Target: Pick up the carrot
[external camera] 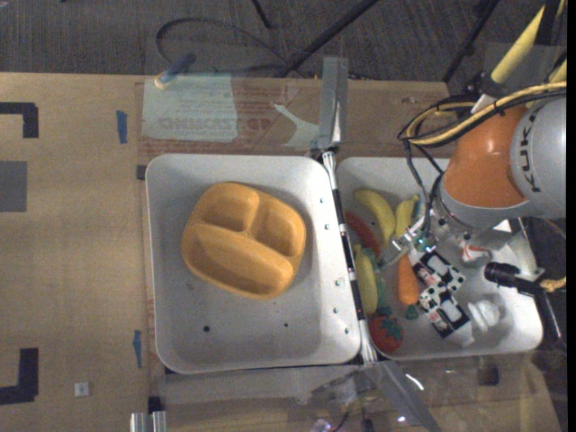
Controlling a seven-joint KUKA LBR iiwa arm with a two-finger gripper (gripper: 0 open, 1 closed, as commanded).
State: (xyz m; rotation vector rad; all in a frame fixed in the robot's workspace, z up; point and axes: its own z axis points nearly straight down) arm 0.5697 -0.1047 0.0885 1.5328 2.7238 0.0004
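Note:
The carrot (408,283) is a short orange piece lying in the right bin (517,336), near its middle, with a green end towards the front. My gripper (439,293) hangs low over the bin just to the right of the carrot, very close to it or touching its side. The black and white gripper parts point towards the bin's front. The carrot appears to rest on the bin floor beside the gripper, not inside it. The grey arm with its orange band (481,169) reaches in from the right.
Around the carrot lie two bananas (378,212), a yellow piece (366,279), a red piece (362,230) and a strawberry (387,329). A white object (487,315) sits at the front right. The left bin (171,331) holds a yellow divided plate (243,238).

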